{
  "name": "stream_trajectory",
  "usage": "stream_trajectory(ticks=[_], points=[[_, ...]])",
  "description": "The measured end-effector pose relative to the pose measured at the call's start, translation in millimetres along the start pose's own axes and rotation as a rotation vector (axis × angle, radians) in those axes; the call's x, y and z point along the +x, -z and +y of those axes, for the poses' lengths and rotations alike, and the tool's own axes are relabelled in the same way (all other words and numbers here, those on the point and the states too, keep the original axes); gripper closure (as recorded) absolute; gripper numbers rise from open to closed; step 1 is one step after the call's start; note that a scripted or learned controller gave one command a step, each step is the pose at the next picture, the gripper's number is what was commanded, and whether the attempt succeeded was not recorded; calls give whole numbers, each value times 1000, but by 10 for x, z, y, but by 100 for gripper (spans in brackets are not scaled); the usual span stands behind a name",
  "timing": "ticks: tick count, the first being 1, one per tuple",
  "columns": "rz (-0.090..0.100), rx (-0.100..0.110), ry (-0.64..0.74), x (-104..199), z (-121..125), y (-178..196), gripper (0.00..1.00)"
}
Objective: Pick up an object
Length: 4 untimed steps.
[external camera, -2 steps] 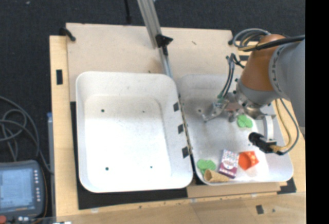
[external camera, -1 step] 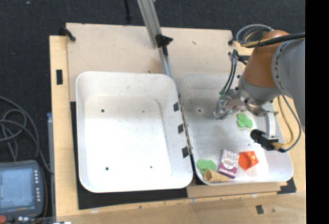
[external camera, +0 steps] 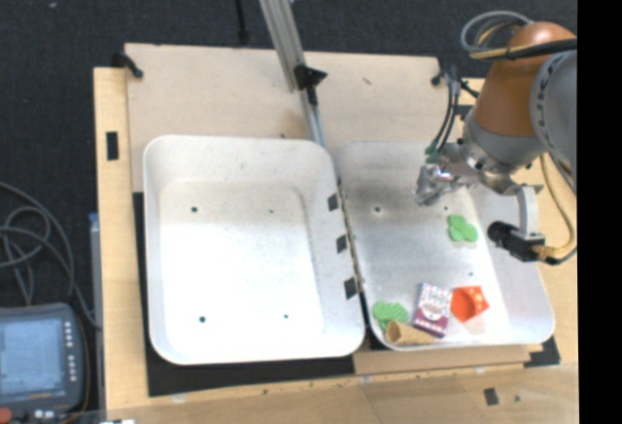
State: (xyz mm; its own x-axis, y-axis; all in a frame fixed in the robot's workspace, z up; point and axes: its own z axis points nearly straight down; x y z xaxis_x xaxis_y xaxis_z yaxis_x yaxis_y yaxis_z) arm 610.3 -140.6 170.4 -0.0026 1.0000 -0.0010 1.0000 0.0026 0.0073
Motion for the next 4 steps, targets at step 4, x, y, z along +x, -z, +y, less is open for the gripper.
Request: stream_trajectory(ticks=[4], points=[[3,5,5,1502,140,803,100]])
